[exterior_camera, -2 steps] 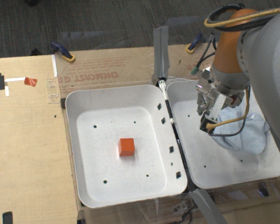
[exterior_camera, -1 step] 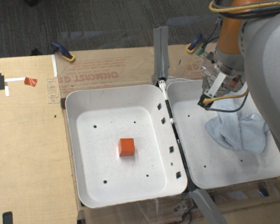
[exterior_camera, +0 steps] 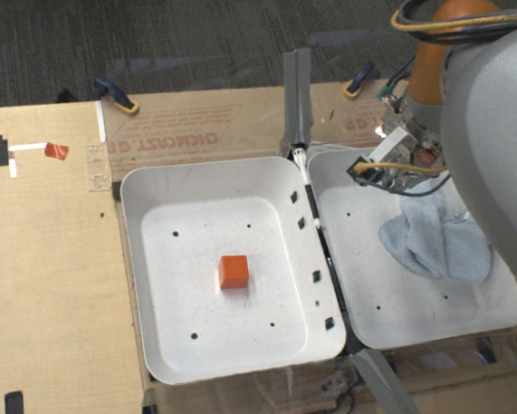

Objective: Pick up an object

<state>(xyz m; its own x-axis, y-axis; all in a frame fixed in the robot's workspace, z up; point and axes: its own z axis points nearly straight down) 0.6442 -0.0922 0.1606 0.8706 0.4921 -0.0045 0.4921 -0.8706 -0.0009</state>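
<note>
An orange cube [exterior_camera: 234, 272] rests near the middle of the left white bin [exterior_camera: 154, 257]. A crumpled pale blue cloth [exterior_camera: 435, 244] lies in the right white bin [exterior_camera: 368, 309], toward its right side. My gripper [exterior_camera: 422, 177] hangs over the far right part of the right bin, right at the cloth's upper edge. The wrist and the grey arm hide its tips. The cloth's top seems to reach up to the gripper, but I cannot tell whether they touch.
A grey divider [exterior_camera: 301, 106] stands between the bins at the back. Cardboard [exterior_camera: 197, 130] with two clamps lies behind them. A wooden board [exterior_camera: 46, 267] runs along the left. The bulky grey arm [exterior_camera: 499, 151] covers the right bin's right edge.
</note>
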